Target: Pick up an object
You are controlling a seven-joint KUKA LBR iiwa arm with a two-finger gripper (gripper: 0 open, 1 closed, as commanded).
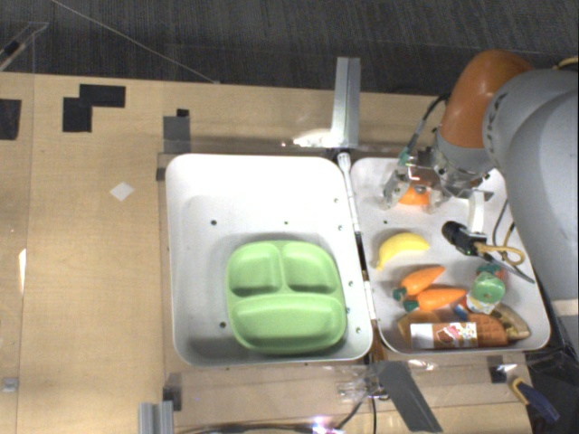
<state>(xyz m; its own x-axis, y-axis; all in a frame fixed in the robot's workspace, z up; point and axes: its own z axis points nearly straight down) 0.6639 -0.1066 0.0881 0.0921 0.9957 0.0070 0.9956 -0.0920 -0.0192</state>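
Reaching into right bin's (369, 208) far corner with gripper (417, 186), fingers spread either side of orange piece (414, 198), seemingly to close on it; chosen probably for lying apart from banana (401, 245), carrots (432, 289) and bottle (457, 331) crowded nearer.

A green tray (285, 297) sits in a white bin (194, 242); the banana (401, 247) is yellow, 2 carrots (432, 289) orange.

A pale wood counter (81, 269) fills the left and lower view, with black square marks (93, 105) near its far left edge. Beyond it lies dark grey carpet (226, 16). A metal post (347, 102) stands upright behind the bins.
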